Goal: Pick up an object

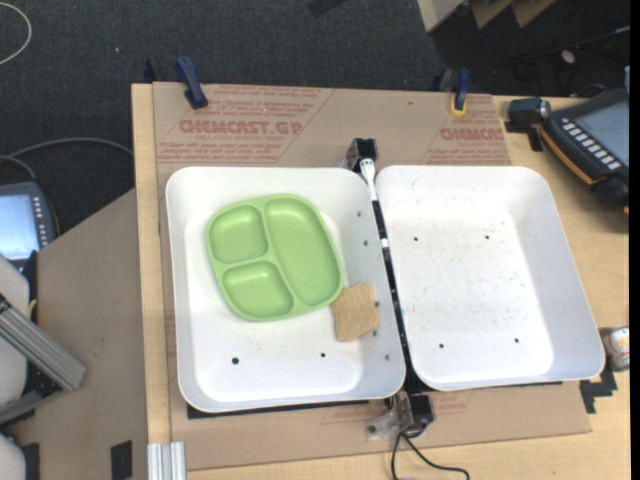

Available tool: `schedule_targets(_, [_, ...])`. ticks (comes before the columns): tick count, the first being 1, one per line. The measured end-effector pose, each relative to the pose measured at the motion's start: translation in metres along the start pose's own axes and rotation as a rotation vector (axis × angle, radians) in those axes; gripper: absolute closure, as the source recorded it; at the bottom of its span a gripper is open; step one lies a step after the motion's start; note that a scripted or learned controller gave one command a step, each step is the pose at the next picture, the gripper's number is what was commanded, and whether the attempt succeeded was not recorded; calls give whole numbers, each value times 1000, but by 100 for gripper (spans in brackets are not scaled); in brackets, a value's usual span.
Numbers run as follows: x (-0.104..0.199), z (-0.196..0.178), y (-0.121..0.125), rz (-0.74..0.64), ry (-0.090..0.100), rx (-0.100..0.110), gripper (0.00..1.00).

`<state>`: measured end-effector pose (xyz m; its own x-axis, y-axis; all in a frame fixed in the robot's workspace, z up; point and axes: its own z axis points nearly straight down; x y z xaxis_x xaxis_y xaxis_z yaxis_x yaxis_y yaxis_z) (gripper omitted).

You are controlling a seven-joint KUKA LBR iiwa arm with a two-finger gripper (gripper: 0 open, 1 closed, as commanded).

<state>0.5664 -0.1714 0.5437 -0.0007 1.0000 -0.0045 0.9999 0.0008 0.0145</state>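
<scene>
Green divided plate (275, 258): one, lying flat in the left bin (200, 368), in the upper-middle part of that bin. It is a rounded rectangle with three compartments: one long compartment along its right side and two smaller ones stacked on its left. Colour is a uniform pale lime green, matte, with raised ridges between compartments. Its long axis is tilted slightly, running from upper left to lower right of the frame, so the plate sits a little skewed to the bin walls.

Tan sponge-like piece (355, 312): one, a small roughly square slab with a speckled, cork-like surface. It lies just below and to the right of the plate, touching or nearly touching the plate's lower right corner, near the bin's right wall. Its edges are turned a little off the bin's sides.

Bins: two, shallow, white, side by side in the centre of the frame. The right bin (480, 188) carries only dark specks on its floor. Both rest on a brown sheet printed with red lettering (300, 118), laid on the desk (100, 268).

Clamps: two at the sheet's upper edge, one blue (190, 81) at upper left, one yellow and blue (460, 92) at upper right.

Tool: state cannot be told from this frame.
</scene>
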Motion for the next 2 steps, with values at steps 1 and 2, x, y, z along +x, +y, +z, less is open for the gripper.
schedule_targets(1, [0,-3,3,-1,0,7,100])
schedule_targets(2, [24,60,-84,2,8,23,100])
